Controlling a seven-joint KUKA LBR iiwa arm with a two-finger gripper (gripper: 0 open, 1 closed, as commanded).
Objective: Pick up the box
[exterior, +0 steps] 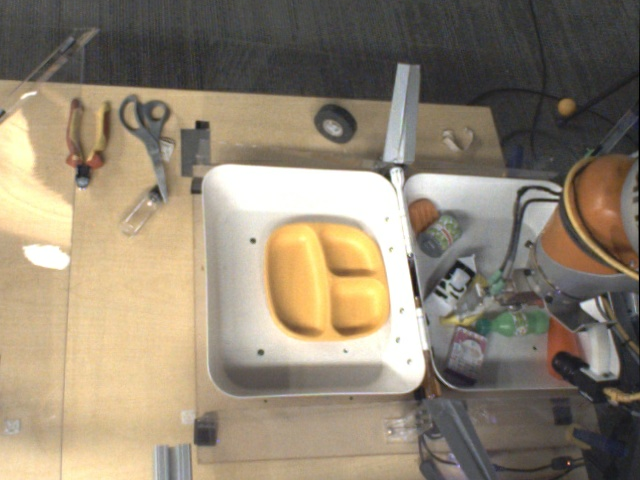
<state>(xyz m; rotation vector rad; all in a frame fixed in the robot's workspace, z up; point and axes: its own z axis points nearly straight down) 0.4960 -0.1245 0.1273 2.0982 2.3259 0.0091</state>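
Observation:
A small black-and-white box lies tilted in the right bin, near its left wall. The arm comes in from the right, its orange band over the bin's right side. My gripper hangs low over the clutter in the middle of the bin, just right of the box and right above a green bottle. Cables and the wrist hide its tips. I see nothing clearly held between them.
The left bin holds a yellow divided tray. The right bin also holds a small can, an orange-brown ball, a yellow item and a dark packet. Scissors and pliers lie on the bench at far left.

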